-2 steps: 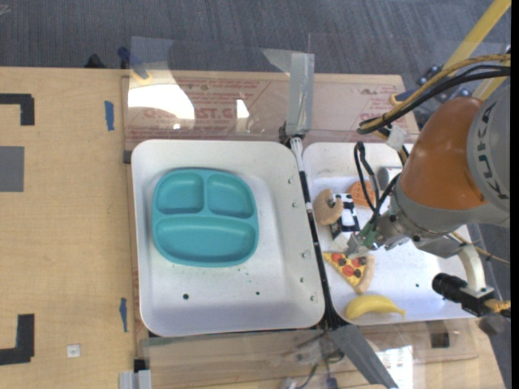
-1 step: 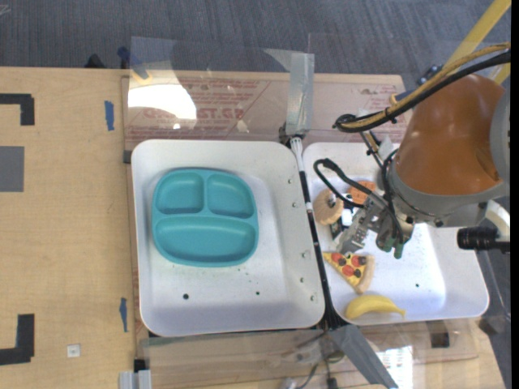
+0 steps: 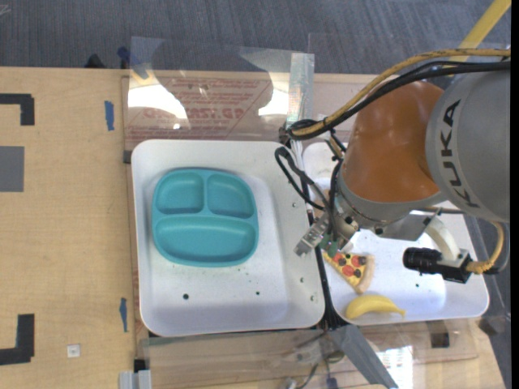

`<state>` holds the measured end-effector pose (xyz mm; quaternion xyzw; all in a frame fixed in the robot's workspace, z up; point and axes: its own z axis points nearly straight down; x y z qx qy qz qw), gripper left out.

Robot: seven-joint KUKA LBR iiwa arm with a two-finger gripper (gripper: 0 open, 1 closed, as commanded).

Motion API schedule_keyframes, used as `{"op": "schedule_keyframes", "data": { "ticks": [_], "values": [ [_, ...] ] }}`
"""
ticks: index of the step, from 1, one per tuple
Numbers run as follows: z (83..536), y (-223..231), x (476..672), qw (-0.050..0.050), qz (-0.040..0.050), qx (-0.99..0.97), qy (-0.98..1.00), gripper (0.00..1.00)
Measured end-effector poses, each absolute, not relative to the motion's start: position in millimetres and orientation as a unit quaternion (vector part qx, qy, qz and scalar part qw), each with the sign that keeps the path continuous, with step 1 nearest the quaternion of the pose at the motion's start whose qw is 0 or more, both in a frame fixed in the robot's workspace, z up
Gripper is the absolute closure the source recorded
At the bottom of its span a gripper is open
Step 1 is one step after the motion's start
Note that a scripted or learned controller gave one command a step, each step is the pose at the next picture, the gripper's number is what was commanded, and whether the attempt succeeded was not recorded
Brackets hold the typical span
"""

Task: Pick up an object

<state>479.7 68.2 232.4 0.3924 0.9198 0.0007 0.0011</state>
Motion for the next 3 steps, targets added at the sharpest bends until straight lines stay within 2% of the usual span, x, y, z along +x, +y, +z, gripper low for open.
{"op": "schedule_keyframes", "data": {
  "ticks": [1,2,3],
  "values": [
    [187,95,478.3,-0.002,-0.0021,0.725,0.689,1.0],
    [99,103,477.5,-0.002,-0.0029,0.861,0.509,1.0],
    [150,150,478.5,-0.001,-0.0008,0.94,0.342,1.0]
  ]
}}
